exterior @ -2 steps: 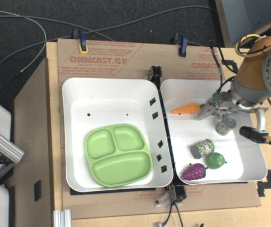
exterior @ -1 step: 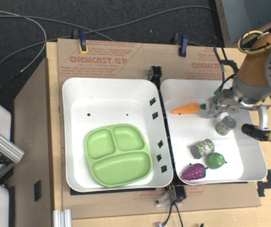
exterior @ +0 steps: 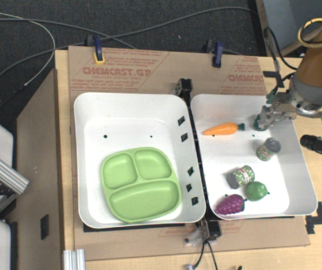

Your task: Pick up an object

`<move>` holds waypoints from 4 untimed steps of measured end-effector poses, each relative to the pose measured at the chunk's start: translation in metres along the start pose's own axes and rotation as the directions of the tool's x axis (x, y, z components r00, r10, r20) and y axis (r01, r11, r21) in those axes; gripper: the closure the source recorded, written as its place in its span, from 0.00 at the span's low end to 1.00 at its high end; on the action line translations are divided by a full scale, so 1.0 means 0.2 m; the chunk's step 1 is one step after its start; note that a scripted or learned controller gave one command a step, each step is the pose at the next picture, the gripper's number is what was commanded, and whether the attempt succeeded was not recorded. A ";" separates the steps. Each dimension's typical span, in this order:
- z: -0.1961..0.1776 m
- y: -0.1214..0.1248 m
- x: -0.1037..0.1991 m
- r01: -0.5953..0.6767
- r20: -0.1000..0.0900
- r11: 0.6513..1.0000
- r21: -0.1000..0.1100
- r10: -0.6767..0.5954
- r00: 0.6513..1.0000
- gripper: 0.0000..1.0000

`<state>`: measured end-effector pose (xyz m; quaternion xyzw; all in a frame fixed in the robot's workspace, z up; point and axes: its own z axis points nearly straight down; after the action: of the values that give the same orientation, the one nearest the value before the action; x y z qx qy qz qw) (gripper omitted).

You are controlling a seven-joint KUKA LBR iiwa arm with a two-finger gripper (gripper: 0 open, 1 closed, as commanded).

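The right white bin (exterior: 295,167) holds an orange carrot (exterior: 221,130) near its far left, a small grey can (exterior: 268,149) on its side, a green-and-white can (exterior: 240,176), a green apple (exterior: 256,191) and a purple grape bunch (exterior: 230,205) near the front. My gripper (exterior: 263,121) hangs low at the bin's far right, to the right of the carrot and just above the grey can. Nothing shows between its fingers.
The left white bin (exterior: 87,151) holds a green divided plate (exterior: 141,183). A black divider with clips runs between the bins. Blue clamps (exterior: 98,54) pin the cardboard at the back. Cables cross the dark floor behind.
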<state>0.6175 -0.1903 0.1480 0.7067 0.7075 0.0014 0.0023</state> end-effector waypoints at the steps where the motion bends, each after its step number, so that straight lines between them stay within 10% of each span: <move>1: -0.32 0.01 -0.02 0.000 0.001 1.000 -0.002 0.000 1.000 1.00; 2: -0.54 0.02 -0.02 0.001 0.000 1.000 0.000 -0.001 1.000 1.00; 4: -0.56 -0.08 0.44 0.004 -0.003 1.000 0.008 -0.003 1.000 1.00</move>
<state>0.6003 -0.1013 0.2604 0.7055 0.7087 -0.0002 -0.0017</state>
